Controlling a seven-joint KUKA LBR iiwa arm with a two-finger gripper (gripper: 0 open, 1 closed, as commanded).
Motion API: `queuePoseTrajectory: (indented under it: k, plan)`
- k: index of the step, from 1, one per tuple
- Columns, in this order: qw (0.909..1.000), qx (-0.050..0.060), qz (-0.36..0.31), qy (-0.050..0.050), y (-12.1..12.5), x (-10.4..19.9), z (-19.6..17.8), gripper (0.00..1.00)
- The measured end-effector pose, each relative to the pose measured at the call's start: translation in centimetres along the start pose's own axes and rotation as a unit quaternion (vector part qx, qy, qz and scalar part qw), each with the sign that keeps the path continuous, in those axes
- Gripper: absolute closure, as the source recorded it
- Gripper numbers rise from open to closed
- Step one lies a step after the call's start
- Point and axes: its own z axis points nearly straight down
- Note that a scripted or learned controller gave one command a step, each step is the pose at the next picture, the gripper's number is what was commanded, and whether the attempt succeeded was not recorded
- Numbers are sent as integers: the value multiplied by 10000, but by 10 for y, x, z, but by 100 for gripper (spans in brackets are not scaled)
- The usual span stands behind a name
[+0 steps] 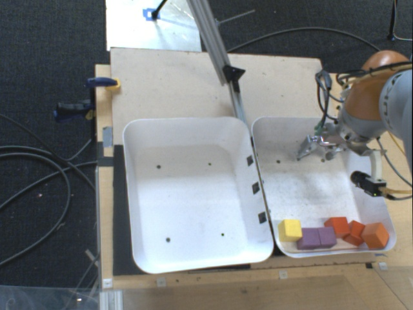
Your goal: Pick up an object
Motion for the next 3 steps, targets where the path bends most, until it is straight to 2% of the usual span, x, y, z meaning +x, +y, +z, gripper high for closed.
queuePoseTrajectory:
  k: [1,2,3]
  plan:
    - [10000,8,13,-4,-59,1,1,0]
    - [10000,1,-20,6,-88,43,1,0]
    - [10000,-27,-33,-3,-69,72,0,0]
